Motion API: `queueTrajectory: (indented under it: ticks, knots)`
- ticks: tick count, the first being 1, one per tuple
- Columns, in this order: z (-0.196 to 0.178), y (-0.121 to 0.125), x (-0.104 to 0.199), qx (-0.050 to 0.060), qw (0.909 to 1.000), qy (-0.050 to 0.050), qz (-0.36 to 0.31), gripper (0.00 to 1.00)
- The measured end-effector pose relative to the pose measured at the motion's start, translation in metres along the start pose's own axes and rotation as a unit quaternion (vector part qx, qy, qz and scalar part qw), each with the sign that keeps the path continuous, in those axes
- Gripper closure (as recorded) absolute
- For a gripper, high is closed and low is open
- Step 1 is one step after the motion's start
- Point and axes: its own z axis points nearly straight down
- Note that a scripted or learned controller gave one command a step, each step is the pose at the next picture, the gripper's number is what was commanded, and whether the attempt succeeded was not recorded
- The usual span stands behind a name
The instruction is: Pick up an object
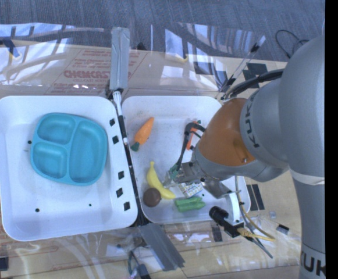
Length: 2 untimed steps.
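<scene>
Tool (179, 173) low beside curved yellow banana (157, 183) and flat green block (189, 203); grip state unclear, perhaps hidden.

A single fixed camera looks down at a slant on my bench, taking in both white bins (6, 214) side by side at middle distance; my arm (285, 127) enters from the frame's right.
</scene>
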Motion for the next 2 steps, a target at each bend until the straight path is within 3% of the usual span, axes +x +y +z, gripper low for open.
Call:
queueTrajectory:
  ticks: [1, 2]
  knots:
    - [0.004, -0.003, 0.001, 0.005, 1.0000, 0.002, 0.000, 0.00]
    - [0.016, 0.053, -0.007, 0.008, 0.9997, 0.002, 0.023, 0.00]
